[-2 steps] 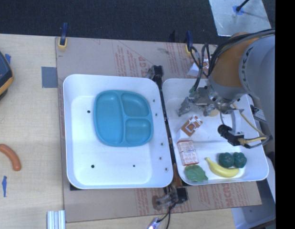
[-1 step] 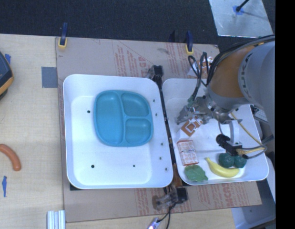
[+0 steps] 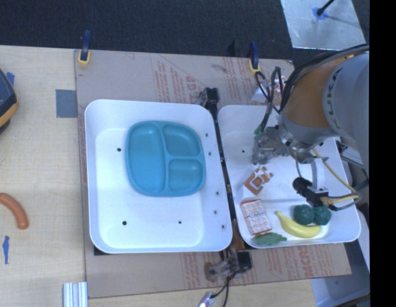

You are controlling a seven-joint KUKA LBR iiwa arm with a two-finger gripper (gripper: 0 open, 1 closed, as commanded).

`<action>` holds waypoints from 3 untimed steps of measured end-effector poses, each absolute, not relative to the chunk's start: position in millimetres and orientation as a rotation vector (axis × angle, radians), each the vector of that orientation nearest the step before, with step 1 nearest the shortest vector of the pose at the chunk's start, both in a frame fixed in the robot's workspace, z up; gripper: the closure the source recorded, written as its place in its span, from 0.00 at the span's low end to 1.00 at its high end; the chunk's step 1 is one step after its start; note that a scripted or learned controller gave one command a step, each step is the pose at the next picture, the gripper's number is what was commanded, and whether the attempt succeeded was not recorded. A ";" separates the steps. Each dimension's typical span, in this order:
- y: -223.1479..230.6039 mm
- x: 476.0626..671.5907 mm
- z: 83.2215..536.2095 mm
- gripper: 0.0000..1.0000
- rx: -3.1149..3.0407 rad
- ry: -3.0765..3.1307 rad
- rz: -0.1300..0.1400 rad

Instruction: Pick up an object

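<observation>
The right bin (image 3: 235,125) holds several small items. A brown-and-white waffle-like piece (image 3: 258,180) lies near its middle, with a pinkish packet (image 3: 255,216) just in front of it. Along the bin's front lie a green leafy piece (image 3: 269,238), a yellow banana (image 3: 300,228) and a dark green broccoli-like lump (image 3: 311,214). My gripper (image 3: 268,147) hangs low over the right bin's back half, just behind the waffle piece. The grey arm with its orange band (image 3: 313,98) rises behind the gripper and hides that part of the bin.
The left bin (image 3: 102,171) carries a blue divided plate (image 3: 166,157). A toy sausage (image 3: 13,210) lies on the bench at the far left. Black and yellow cables (image 3: 313,190) hang from the arm over the right bin. A dark device (image 3: 0,98) sits at the left edge.
</observation>
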State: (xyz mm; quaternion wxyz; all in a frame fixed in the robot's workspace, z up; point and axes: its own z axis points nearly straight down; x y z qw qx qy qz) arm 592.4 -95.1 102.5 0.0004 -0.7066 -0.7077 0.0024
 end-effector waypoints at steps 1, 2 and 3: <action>-95.0 592.4 102.5 0.00 -2.218 -2.223 0.008; -105.4 532.6 92.5 0.00 -2.216 -2.226 0.002; -107.2 533.8 103.5 1.00 -2.217 -2.231 0.003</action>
